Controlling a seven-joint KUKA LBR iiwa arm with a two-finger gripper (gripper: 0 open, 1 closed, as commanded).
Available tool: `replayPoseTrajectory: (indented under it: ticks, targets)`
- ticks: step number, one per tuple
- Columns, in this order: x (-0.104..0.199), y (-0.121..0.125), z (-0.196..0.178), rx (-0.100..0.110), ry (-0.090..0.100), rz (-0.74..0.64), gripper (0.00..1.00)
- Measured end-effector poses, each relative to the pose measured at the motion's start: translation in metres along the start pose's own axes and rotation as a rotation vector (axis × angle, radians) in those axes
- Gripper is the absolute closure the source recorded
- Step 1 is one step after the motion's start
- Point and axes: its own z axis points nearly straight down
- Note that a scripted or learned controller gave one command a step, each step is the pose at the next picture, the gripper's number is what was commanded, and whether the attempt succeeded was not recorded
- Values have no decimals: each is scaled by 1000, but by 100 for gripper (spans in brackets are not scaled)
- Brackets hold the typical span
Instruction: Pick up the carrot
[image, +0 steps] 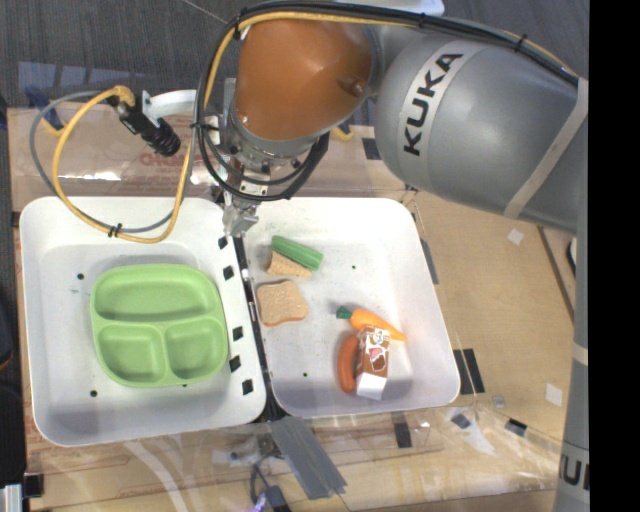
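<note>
1. Jaws (238, 218) hang low over the seam between the two bins, at the far edge of the right bin (420, 300); whether they are parted or closed I cannot tell, the wrist hides them. Nothing visibly held.
2. Left bin (50, 300): a green divided plate (155, 322) sits near its middle. A yellow cable (80, 190) loops over the bin's far left corner.
3. Right bin, far left part: a green block (297, 252) lying on a bread slice (284, 266), touching. A second bread slice (282, 302) sits just nearer, beside the bin's left wall.
4. Right bin, near right part: the carrot (375, 322), orange with a green stub, lies tilted. Its lower side touches a small carton (374, 360), and a sausage (347, 362) lies against the carton's left side.
5. Judgement: approach not yet made. Jaws are well apart from the carrot, across the bin.
6. Risk: carrot, carton and sausage are crowded together. A descent slightly off could close on the carton instead, or nudge the carrot aside. Its rounded, tapered body may slip out of a pinch taken near the tip.
7. Surface: brown board under the bins, black tape marks along the near edge, a grey strip below the bins. Dark floor beyond the far edge.
</note>
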Motion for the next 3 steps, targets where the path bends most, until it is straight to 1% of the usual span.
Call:
replayPoseTrajectory:
  ticks: [1,2,3]
  targets:
    - [-16,-57,77,-7,-17,-7,100]
    - [-52,-91,-11,-4,1,367,100]
    - [-25,-123,-12,-4,-3,410,100]
